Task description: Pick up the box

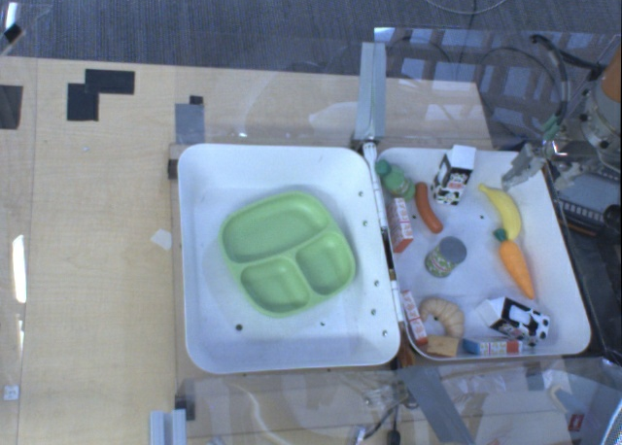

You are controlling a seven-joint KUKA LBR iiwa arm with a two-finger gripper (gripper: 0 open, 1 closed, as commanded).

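The arm reached in from 3 o'clock, its gripper point(520, 166) hanging over the upper right corner of the right bin point(573, 312). Whether it was spread or closed could not be told from where I stood; nothing was seen in it.

Several boxes were noted in that bin. A cow-print box point(453, 179) stood at 12 o'clock, just beside a sausage point(428, 207) and near the gripper. A second cow-print box point(520, 320) lay on its side at 5 o'clock, below a carrot point(515, 266). A narrow red box point(400, 222) lay against the left wall at 9 o'clock, another point(412, 314) at 7 o'clock beside a croissant point(446, 314). The task did not say which was meant; the carton at 12 o'clock was judged the likeliest, being nearest.

In my judgement that carton was light, thin card or plastic, stiff enough for a modest pinch but liable to dent or tip if struck from the side. Its flat opposite faces offered the best hold, taken from above. The sausage on its left left little room for a finger there.

The left bin point(204, 336) held a green tray point(288, 253).
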